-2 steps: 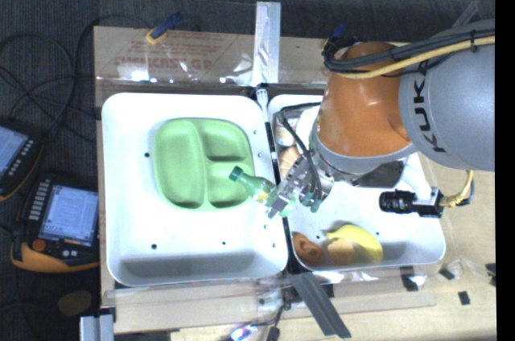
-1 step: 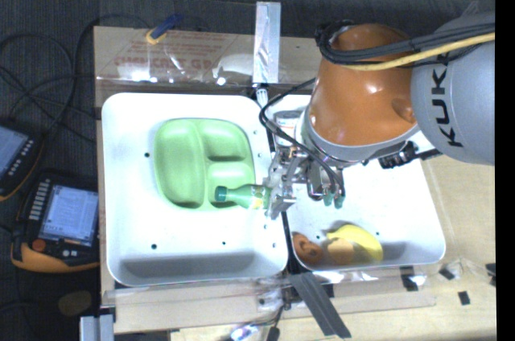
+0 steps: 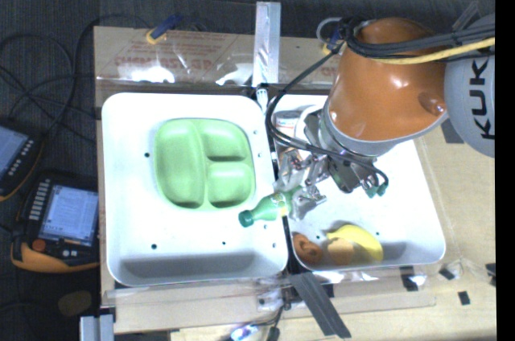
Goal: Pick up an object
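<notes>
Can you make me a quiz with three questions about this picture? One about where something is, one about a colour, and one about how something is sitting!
1. Where is the divided plate?
A. In the left bin
B. In the right bin
C. On the floor

2. What colour is the small bottle?
A. Red
B. Green
C. Blue

3. How is the small bottle sitting?
A. Standing upright in the middle of the left bin
B. Lying tilted across the divider between the two bins
C. Resting on top of the divided plate

Answers:
1. A, the plate lies in the left bin.
2. B, it is green like the plate.
3. B, it lies on its side over the divider, just under the gripper, with its neck pointing into the left bin.
</notes>
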Robot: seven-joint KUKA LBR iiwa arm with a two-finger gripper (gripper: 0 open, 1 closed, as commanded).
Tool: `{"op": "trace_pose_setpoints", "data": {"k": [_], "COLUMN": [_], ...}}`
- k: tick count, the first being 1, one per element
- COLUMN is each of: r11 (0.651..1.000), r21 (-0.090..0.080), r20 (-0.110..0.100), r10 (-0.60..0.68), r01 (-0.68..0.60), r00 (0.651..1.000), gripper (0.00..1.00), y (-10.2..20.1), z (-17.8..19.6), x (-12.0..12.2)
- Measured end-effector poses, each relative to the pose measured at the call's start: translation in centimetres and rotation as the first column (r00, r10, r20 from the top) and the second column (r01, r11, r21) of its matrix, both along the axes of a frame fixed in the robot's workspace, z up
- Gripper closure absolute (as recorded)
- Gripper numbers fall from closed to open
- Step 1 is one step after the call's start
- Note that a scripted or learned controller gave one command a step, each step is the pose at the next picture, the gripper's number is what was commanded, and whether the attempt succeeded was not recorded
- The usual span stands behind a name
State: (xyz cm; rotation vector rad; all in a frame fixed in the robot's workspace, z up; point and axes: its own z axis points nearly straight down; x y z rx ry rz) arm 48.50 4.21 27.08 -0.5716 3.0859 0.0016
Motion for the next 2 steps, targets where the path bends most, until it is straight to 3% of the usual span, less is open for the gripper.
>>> {"op": "trace_pose_setpoints", "data": {"k": [1, 2], "r11": [0.99, 0.99], "r21": [0.0, -0.002], "r20": [-0.003, -0.003], "r10": [-0.14, -0.143], "r01": [0.14, 0.143], "r00": [0.99, 0.99], "gripper": [1.0, 1.0], "y": [-3.3, -7.1], "z": [-7.2, -7.3], "x": [0.6, 0.6]}}
